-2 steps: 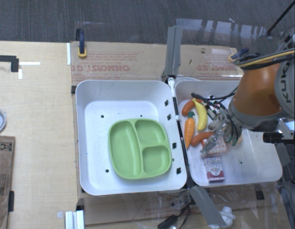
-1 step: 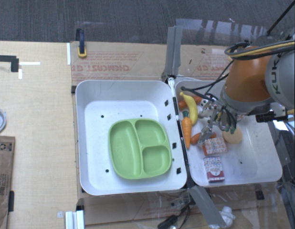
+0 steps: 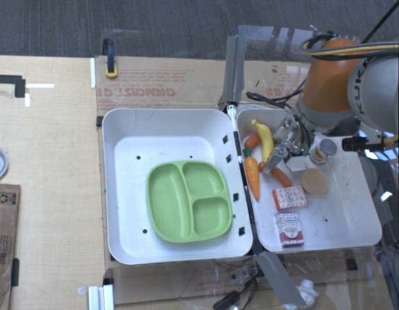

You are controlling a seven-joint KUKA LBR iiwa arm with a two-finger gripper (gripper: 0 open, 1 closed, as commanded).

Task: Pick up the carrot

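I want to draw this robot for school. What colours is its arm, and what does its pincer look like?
The arm is light grey and rounded, with dark lettering on its side and a fat, shiny orange band above the wrist. Black cables loop around it, with a yellow one over the top. The pincer is small, made of silvery-grey metal with dark parts.

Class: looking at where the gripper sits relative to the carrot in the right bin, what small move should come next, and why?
Probably a short shift toward the left wall, then down: the gripper sits just right of the carrot, which lies along the right bin wall below the banana.
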